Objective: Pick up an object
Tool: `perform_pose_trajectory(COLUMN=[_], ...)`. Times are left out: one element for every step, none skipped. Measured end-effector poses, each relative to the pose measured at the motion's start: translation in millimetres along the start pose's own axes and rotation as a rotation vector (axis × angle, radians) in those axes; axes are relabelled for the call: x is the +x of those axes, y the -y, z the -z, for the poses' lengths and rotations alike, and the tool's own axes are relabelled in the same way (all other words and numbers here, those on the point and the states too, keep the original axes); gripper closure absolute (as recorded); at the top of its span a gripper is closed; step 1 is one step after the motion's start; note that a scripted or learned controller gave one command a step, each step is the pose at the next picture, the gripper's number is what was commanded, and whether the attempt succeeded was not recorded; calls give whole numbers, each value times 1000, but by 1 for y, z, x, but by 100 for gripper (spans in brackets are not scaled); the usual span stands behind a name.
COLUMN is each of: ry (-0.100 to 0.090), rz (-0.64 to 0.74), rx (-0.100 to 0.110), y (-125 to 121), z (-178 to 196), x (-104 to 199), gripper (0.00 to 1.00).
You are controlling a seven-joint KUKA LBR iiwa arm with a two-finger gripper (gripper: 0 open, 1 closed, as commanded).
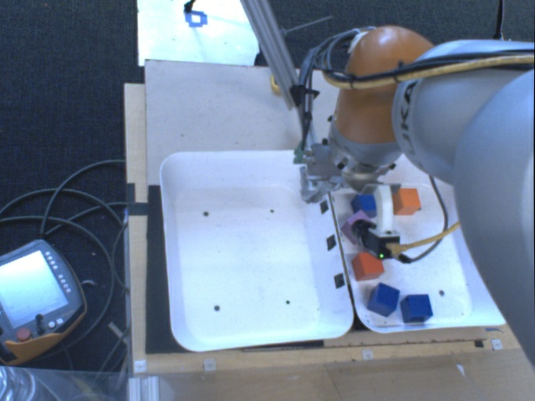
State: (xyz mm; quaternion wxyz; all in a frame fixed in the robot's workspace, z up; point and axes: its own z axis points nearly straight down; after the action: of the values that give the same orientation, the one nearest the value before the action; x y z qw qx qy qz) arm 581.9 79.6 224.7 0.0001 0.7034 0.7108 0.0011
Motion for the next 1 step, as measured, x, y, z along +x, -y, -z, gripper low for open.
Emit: perform_pose_trajectory(ry=[1], rz=[-3], rx=[-2], y=[-17], z=[-2], x=[16], gripper=[100])
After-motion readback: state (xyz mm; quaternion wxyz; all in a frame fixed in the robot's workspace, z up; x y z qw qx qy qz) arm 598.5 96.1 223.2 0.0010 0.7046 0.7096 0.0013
